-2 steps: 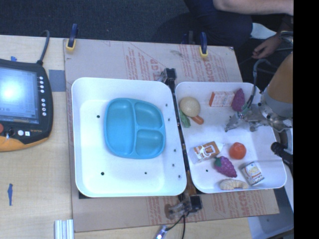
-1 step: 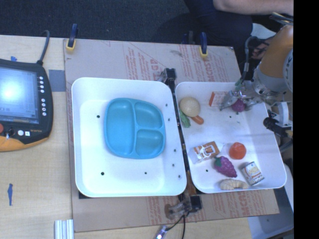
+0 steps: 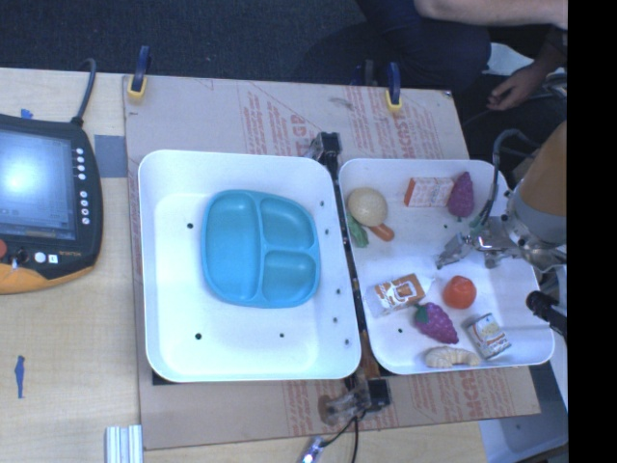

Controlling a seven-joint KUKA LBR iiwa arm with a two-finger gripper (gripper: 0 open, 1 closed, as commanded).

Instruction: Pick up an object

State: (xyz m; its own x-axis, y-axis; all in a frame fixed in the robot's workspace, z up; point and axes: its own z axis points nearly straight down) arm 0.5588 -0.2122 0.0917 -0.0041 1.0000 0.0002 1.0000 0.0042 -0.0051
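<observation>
i see two white bins side by side on a cardboard sheet (image 3: pixel 289 114) clamped to the bench. the left bin (image 3: pixel 164 258) has a blue divided plate (image 3: pixel 260 249) in the middle, three compartments, flat on the bin floor.

the right bin (image 3: pixel 386 350) has all the small stuff. near its top left there is a cream round onion-like ball (image 3: pixel 366 204), and touching just below it a carrot (image 3: pixel 376 231) with a green end. along the top edge a small orange and white box (image 3: pixel 428 192), with a dark purple fruit (image 3: pixel 461 195) just beside it on the right. lower down: a brown snack packet (image 3: pixel 399 291), an orange tomato-like ball (image 3: pixel 459 291) to its right, purple grapes (image 3: pixel 437 322) just below between those two, a small tin (image 3: pixel 490 336) at lower right, and a pale bread-like piece (image 3: pixel 449 357) at the bottom edge.

the arm comes in from the right over the right bin's right side. the gripper (image 3: pixel 461 249) sits above bare bin floor, between the purple fruit and the orange ball, near the ball but apart from it. nothing between its fingers as far as i see; whether it's spread or closed, i cannot tell from this slant.

tablet controller (image 3: pixel 43 205) sits on the bench far left, screen lit. a person's arm (image 3: pixel 492 3) is at the top right.
</observation>
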